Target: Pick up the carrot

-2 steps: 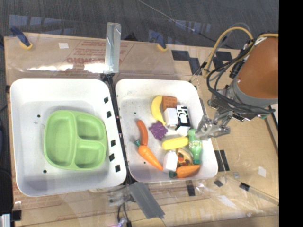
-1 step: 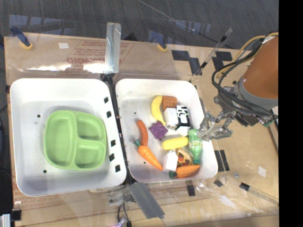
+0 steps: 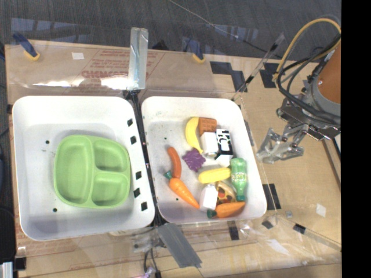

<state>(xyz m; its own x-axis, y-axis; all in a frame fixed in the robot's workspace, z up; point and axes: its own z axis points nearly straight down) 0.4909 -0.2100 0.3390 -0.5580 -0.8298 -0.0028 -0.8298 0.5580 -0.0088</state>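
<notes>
Nothing is getting picked yet: the gripper (image 3: 282, 146) is hanging outside the right bin (image 3: 152, 155), over the bench to its right, fingers spread and grasping nothing, while the carrot (image 3: 182, 192) is lying at the bin's front left, apart from the arm. The whole reach, descent and grasp are waiting to be done, I'd say, and the carrot is sitting close among a red pepper (image 3: 174, 161), purple grapes (image 3: 193, 160), a white block (image 3: 208, 197) and a second orange piece (image 3: 229, 209) that is looking easy to mistake for it; a green plate (image 3: 91, 170) is resting in the left bin (image 3: 23, 155)
</notes>
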